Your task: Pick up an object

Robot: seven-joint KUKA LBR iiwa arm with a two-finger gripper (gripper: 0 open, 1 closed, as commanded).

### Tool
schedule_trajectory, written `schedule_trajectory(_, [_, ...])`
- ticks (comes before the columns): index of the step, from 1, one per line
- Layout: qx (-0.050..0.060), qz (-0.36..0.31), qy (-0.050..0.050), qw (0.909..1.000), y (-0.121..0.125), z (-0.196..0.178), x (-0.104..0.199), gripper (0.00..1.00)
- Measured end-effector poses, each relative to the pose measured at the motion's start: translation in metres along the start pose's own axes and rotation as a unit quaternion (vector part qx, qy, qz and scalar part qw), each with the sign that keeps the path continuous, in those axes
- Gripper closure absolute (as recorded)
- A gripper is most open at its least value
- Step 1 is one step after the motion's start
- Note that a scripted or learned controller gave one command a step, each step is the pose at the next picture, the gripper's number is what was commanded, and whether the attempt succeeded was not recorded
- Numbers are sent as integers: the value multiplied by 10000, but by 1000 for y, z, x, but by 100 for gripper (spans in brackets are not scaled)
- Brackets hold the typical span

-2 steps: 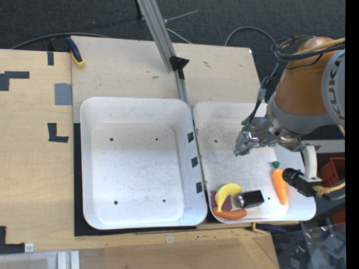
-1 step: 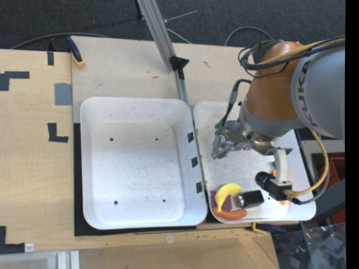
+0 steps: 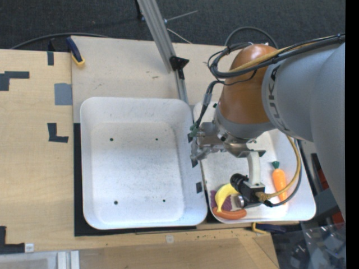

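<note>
My gripper (image 3: 195, 149) hangs low over the left edge of the right bin (image 3: 305, 206), close to the wall between the two bins. The grey arm with its orange band covers most of that bin. At the bin's front lie a yellow banana-shaped piece (image 3: 224, 194), a red sausage-shaped piece (image 3: 230, 212) and a small purple thing (image 3: 213, 198). An orange carrot (image 3: 279, 179) with a green top lies near the right wall. I see nothing held in the gripper.
The left bin (image 3: 134, 161) is a shallow white tray with a speckled floor. A slanted metal bar (image 3: 162, 35) crosses the bench behind the bins. A blue and yellow clip (image 3: 76, 51) sits at the bench's far left corner.
</note>
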State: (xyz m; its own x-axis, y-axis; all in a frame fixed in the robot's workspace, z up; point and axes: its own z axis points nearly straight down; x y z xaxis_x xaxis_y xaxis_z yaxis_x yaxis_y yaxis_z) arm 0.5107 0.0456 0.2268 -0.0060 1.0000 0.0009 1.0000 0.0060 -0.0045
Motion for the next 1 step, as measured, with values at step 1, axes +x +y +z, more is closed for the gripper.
schedule_trajectory(1, [-9, 17, -8, 10000, 6, -9, 55, 100])
